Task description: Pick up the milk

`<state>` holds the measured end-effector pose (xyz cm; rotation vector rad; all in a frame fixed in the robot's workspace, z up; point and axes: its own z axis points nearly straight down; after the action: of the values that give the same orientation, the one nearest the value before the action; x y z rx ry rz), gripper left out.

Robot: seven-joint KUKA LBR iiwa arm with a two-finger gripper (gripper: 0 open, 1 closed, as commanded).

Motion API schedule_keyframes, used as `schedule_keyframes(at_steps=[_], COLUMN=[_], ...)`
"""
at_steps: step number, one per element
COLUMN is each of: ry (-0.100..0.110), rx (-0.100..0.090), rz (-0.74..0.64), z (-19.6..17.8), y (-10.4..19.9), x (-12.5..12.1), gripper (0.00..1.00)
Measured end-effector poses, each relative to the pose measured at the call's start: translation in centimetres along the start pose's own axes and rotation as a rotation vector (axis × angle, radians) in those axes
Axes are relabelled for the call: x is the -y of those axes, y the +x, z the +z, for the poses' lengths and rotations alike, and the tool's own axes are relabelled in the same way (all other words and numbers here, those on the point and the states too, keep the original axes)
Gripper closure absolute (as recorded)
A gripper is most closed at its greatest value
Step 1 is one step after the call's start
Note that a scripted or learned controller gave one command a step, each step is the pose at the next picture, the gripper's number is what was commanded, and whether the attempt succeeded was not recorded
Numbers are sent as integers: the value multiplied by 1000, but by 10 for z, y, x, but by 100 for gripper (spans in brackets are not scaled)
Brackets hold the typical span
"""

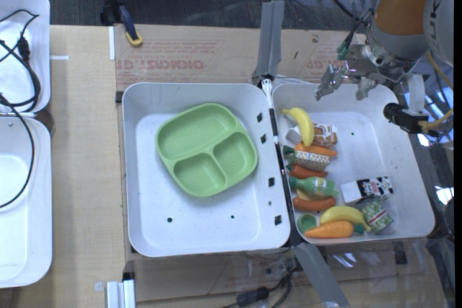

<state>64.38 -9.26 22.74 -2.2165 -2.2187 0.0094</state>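
Note:
The milk (pixel 367 188) is a small white carton with black patches. It lies on its side near the front right of the right bin (pixel 404 155), beside a green patterned box (pixel 377 216). My gripper (pixel 343 86) hangs over that bin's back edge, well behind the milk. Its two fingers (pixel 324 86) stand apart, open, with nothing between them.
A row of toy food runs down the right bin's left side: a banana (pixel 302 125), a carrot (pixel 315 153), a green bottle (pixel 315 186), a second banana (pixel 343 214) and another carrot (pixel 332 229). A green divided plate (pixel 207 148) lies in the left bin (pixel 144 213).

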Motion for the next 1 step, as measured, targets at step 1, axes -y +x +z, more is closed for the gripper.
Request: schedule_keyframes(at_steps=[1], ry=[-19], rx=[4], rz=[-155], z=[112], y=[-41], x=[37], gripper=[0])
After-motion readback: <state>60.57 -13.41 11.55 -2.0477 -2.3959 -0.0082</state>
